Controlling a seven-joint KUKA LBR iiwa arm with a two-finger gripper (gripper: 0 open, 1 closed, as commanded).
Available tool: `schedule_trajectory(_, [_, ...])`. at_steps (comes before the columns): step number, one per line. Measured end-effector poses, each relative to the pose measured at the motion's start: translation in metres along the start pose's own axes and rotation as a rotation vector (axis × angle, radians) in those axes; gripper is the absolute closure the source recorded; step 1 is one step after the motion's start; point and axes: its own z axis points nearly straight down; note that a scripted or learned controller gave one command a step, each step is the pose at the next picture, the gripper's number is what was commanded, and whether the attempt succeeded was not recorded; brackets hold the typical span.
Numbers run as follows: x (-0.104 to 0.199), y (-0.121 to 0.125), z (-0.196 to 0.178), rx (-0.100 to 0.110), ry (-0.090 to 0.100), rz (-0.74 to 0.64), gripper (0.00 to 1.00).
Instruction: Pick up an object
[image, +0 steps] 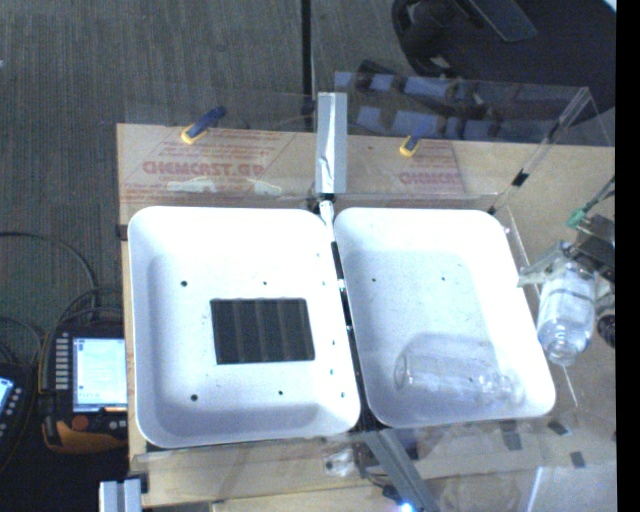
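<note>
While the tool (592, 248) sat at the far right of the table (225, 150), beyond the right bin (420, 255), whether it was released or clenched could not be told. A clear plastic bottle (563, 318) appeared just below the tool, outside that bin's right rim, and contact between them could not be judged. A second clear bottle (455, 368) lay on its side near the right bin's front wall, and a dark ribbed panel (262, 330) lay flat in the left bin (150, 300).
</note>
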Motion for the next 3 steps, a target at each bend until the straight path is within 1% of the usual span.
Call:
schedule_trajectory(1, [0.052,0.008,0.152,0.007,0.002,0.144,0.0])
schedule_trajectory(2, [0.062,-0.021,0.177,0.001,0.004,0.129,0.0])
schedule_trajectory(3, [0.038,0.0,0.202,-0.053,0.025,0.171,0.0])
